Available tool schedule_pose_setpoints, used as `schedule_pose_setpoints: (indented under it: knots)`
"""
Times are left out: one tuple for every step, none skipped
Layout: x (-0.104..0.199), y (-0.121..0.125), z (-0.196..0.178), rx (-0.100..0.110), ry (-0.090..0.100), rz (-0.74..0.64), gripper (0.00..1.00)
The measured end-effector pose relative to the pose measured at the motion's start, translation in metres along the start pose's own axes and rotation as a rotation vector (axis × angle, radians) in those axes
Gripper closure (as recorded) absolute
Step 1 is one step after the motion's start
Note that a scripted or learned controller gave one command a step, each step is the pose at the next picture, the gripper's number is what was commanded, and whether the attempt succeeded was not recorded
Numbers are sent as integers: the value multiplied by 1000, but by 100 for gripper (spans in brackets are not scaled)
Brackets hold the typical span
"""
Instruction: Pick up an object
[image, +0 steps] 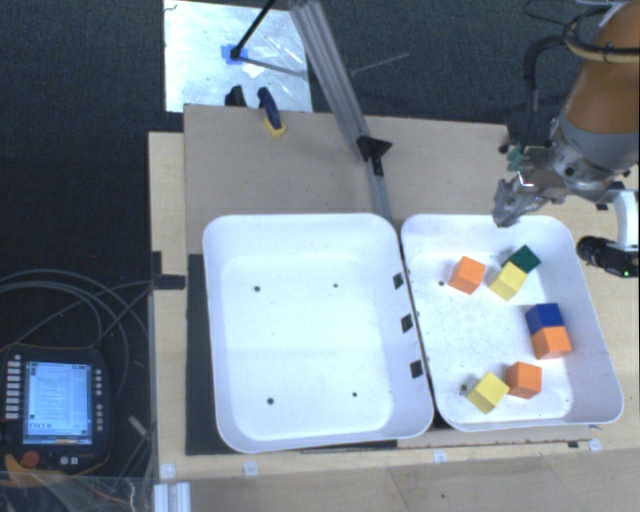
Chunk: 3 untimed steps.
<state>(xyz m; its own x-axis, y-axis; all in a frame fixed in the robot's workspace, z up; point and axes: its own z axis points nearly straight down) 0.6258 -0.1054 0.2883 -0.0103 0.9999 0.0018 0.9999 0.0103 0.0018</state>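
Observation:
The right bin (560, 418) holds several small blocks. An orange block (466, 274) lies near its back left, with a yellow block (507, 283) and a green block (523, 259) touching just to the right. A blue block (544, 317) sits against an orange block (551, 342) at the right side. Near the front lie a yellow block (488, 391) and an orange block (523, 379). My gripper (509, 212) hangs over the bin's back rim, above and behind the green block, with nothing seen between its fingers.
The left bin (225, 260) stands beside the right one, joined by dark clips (407, 323). A slanted metal pole (340, 85) crosses the back of the bench. A teach pendant (55, 405) with cables lies at the far left.

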Motion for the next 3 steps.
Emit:
schedule_pose_setpoints:
  knots:
    - [51, -11, 18, 3, 0, 1, 100]
    - [106, -24, 32, 3, 1, 0, 100]
    - [161, -35, 36, 2, 1, -1, 100]
